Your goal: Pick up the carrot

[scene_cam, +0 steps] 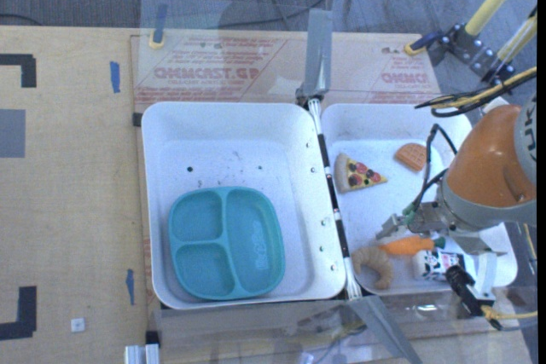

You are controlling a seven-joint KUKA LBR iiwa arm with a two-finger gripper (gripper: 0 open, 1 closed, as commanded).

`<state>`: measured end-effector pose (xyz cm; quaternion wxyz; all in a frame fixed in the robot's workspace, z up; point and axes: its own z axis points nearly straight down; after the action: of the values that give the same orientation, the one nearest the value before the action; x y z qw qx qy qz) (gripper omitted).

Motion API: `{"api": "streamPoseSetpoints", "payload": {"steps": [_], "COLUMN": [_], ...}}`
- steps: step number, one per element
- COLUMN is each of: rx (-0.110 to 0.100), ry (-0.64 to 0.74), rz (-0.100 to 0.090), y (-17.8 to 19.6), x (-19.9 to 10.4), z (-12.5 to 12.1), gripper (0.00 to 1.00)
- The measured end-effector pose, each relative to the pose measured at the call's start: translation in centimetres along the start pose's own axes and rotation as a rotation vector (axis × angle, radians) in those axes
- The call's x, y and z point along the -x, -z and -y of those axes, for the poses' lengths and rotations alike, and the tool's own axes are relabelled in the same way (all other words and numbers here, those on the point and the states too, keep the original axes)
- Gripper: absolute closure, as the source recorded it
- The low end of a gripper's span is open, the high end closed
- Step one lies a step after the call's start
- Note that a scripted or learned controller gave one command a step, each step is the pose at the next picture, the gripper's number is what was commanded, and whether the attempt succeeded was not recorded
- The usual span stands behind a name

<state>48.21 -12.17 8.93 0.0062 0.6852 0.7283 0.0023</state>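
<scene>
Orange carrot lies at my end effector, low in the right bin; I cannot tell its state. I judge I'm at the grasp: next, pinch and lift clear of the croissant beside it.

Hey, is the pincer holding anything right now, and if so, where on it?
It cannot be told. The pincer sits low in the right bin, right at the carrot, with the carrot's left end poking out beside it, but the view doesn't show a grip.
</scene>
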Motion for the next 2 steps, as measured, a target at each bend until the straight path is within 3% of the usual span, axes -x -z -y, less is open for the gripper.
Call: {"api": "streamPoseSetpoints", "payload": {"steps": [1, 2], "rx": [0.002, 0.006], "ry": [0.143, 0.139], "rz": [0.0, -0.001], "y": [0.0, 1.1], "x": [-1.7, -1.6], "z": [-0.2, -0.3], "gripper": [0.0, 1.0]}}
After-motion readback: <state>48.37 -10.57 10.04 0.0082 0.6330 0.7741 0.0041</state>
